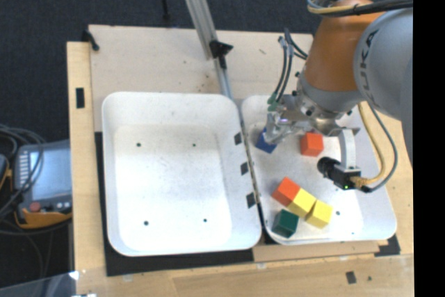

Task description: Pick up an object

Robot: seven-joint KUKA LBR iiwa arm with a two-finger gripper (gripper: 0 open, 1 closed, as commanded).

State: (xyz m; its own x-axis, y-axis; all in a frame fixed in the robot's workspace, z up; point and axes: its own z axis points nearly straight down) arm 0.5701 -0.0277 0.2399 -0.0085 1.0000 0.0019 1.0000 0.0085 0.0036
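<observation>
Gripper [272, 127] poised over right bin [372, 219], its opening impossible to tell. Blue block [265, 144] just at 6 o'clock of it, hard against bin's left wall. Best: centre directly above, descend plumb, avoid wall.

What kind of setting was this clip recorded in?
Probably a robotics lab bench set up for grasping trials: a grey and orange robot arm over two shallow white plastic bins, small coloured blocks, and an aluminium mast.
</observation>
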